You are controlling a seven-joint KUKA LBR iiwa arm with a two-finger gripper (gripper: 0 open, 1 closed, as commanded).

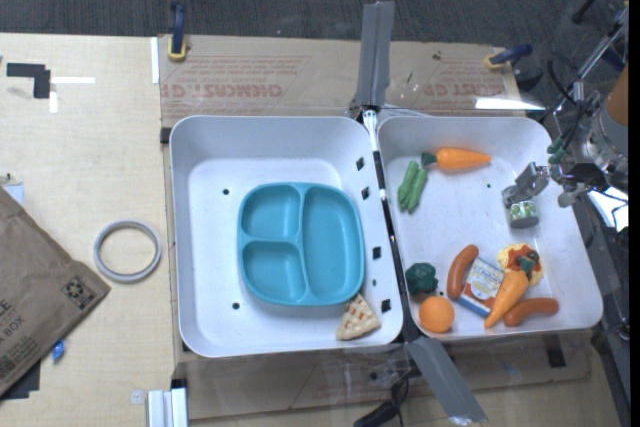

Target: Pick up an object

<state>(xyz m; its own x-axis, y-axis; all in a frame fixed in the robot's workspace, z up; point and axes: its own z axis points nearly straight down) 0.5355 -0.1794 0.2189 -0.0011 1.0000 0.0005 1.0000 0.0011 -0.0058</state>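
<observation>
My gripper [523,197] hangs low over the right bin [560,150], near its right wall, with the arm reaching in from the right. A small grey-green piece [521,212] sits at its tip; I cannot tell whether it is held. Toy food lies in this bin. An orange carrot [462,158] and a green pea pod [411,185] are at the back left. Along the front lie a broccoli [421,277], an orange [436,314], a sausage [461,271], a small carton [484,280], a second carrot [507,293] and another sausage [530,311].
The left bin [200,215] holds a teal divided plate [301,243] and a waffle wedge [358,319] at its front right corner. A tape ring [127,249] and a cardboard box [35,290] lie on the bench to the left. A yellow-red toy [521,258] lies below the gripper.
</observation>
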